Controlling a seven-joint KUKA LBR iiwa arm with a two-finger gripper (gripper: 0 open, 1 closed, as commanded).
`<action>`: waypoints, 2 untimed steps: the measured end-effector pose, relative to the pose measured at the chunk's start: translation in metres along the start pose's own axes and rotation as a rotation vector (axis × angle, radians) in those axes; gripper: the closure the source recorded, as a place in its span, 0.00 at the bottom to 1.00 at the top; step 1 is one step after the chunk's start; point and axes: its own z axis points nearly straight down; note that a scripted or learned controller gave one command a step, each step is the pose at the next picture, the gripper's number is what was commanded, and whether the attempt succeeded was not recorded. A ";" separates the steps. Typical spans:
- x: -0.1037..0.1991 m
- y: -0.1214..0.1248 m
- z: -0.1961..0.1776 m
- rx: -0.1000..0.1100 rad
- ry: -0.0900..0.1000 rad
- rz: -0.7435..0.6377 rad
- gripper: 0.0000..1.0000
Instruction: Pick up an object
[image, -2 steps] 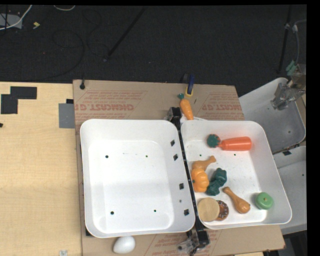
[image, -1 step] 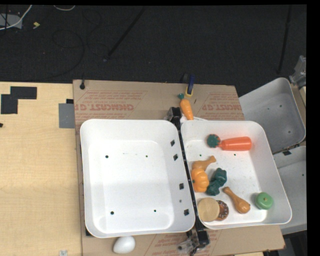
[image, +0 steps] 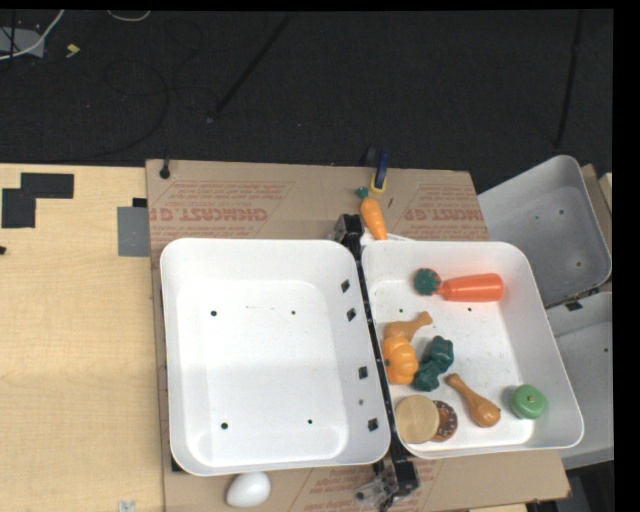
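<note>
Nearest edge: a white egg-shaped object lies on the cardboard sheet, just outside the left bin's front rim. The left bin's floor shows four small dark holes.

Right bin, front: a round tan and brown disc sits in the corner next to the divide. A brown wooden drumstick shape lies beside it at a slant, and a green round piece rests near the outer wall.

Right bin, middle: an orange pumpkin-like piece lies close to the divide, touching a dark green cluster. A tan piece lies just behind the pumpkin.

Right bin, far part: an orange cylinder lies on its side, with a dark green ball at its left end.

All candidate objects for picking lie in the right bin.

Beyond the bins: an orange carrot-like piece rests on the cardboard at the far end of the divide. A blue and yellow clamp stands just behind it, at the edge of the tabletop.

The state of the fingers cannot be told.
</note>
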 end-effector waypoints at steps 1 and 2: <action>0.061 -0.049 0.121 0.023 0.009 0.002 1.00; 0.017 0.001 0.138 0.007 0.000 0.006 1.00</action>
